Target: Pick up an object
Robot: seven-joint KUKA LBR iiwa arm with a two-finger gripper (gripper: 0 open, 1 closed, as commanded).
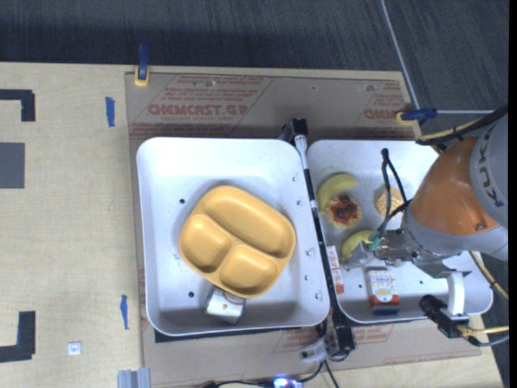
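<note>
Nearest the front edge of the surface (73, 217), in the left bin (153, 241), we see a small white box (224, 305) lying at that bin's near wall, partly tucked under the yellow divided tray (236, 238). The tray lies upside down and askew across the middle of the left bin, its three humps facing up.

In the right bin (355, 309), close to the near wall, a small carton with a red and white label (382, 288) lies flat. Just beyond it the tool (380, 245) is low in the bin, its end right beside a yellow banana-shaped piece (355, 242); whether the two touch we cannot tell, and we cannot tell how the tool is set or whether it grips anything, since the wrist and cabling cover it. The arm (452, 196) with its orange band comes in over the bin's right side.

Farther back, a second yellow banana-like piece with a red patch (339, 198) lies by the wall shared by the bins. Beside it, partly behind a black cable, sits a pale yellow round object (388, 200).

Past both bins, brown printed cardboard (266, 103) runs along the far side of the surface.
</note>
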